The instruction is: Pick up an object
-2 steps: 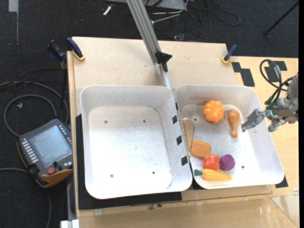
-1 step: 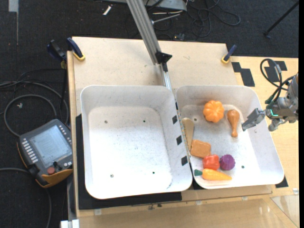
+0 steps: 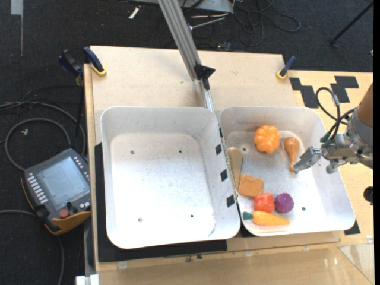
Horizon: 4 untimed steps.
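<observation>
Just beside the spread gripper (image 3: 319,159), the drumstick (image 3: 291,149) lies near-upright in view, bone end lowest.

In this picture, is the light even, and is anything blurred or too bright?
Camera view: light is even and soft; the right bin looks bright but not washed out; the toys cast weak shadows; the tool looks slightly soft.

Both bins (image 3: 160,177) are white with dark specks on a pale tan bench (image 3: 154,76). The right bin holds an orange pumpkin (image 3: 267,139), a purple ball (image 3: 284,203), a red piece (image 3: 264,202) and an orange carrot (image 3: 270,219).
</observation>
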{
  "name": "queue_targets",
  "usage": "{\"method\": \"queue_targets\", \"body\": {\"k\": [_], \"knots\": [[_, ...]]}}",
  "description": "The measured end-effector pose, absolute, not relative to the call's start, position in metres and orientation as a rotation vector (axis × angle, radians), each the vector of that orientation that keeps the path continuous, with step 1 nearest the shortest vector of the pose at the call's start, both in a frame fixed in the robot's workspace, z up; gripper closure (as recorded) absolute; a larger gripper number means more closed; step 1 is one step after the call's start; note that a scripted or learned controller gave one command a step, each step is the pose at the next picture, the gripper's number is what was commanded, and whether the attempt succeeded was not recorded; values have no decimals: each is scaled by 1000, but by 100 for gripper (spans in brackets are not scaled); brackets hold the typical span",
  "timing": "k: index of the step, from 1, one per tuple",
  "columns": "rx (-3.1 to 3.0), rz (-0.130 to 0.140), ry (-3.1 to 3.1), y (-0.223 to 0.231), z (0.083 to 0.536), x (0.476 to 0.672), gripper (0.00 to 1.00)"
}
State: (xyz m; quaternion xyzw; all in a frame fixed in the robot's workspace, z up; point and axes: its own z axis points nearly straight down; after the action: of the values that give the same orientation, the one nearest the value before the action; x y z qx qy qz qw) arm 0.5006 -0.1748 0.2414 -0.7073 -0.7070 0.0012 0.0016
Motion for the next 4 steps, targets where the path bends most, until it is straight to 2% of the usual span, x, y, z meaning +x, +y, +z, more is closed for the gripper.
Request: {"method": "queue_targets", "body": {"k": [2,3,4], "knots": [[-2219,4,-2218,-173,154,501,0],[-2222,-1,-2223,-174,166,503,100],[-2223,-4,-2229,-179,224,512,100]]}}
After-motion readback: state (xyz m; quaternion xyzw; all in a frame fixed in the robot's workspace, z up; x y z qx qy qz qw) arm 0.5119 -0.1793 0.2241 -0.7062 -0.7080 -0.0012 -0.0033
